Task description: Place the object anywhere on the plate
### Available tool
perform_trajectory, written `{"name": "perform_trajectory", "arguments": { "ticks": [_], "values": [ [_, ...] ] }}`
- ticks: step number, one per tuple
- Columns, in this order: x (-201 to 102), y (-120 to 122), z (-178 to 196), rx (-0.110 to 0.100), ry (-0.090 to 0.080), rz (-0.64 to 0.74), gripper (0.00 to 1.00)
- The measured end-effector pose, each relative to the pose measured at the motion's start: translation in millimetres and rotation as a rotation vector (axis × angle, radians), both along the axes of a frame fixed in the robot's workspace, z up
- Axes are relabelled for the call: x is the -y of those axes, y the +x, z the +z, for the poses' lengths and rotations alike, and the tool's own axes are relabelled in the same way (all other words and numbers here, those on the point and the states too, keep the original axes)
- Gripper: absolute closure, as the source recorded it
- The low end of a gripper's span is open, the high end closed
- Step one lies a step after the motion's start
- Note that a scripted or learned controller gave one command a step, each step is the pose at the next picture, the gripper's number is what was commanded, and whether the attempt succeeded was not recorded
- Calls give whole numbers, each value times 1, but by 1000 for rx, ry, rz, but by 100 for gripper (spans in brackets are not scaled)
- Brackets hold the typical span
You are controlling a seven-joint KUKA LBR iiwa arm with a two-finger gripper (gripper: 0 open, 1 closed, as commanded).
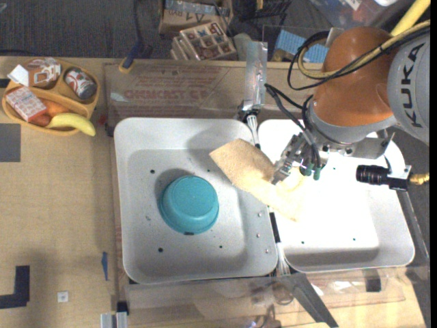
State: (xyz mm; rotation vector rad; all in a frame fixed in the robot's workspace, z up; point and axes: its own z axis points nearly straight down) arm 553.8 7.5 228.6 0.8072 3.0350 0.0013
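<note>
Bin wall (273,219) partly under cloth (249,173)

The two bins, left (136,149) and right (355,244), are plain white, the left one dotted with small dark specks. In the left bin an upturned bowl (190,203) is solid teal. A flat sponge-like slab (249,173) lying across the bins' shared edge is pale tan, lighter yellow at its right end. The arm (355,80) is orange above the wrist and grey beyond, with black lettering. The hand (295,164) is dark metal with green tips. The table (54,210) is light wood-brown. A yellow tray (20,108) at the far left holds a yellow banana (72,121).
</note>
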Motion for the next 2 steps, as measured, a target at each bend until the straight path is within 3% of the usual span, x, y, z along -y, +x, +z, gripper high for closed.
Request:
{"name": "perform_trajectory", "arguments": {
  "ticks": [1,2],
  "values": [
    [-44,-1,8,6,0,394,100],
    [-95,-1,15,7,0,521,100]
  ]
}}
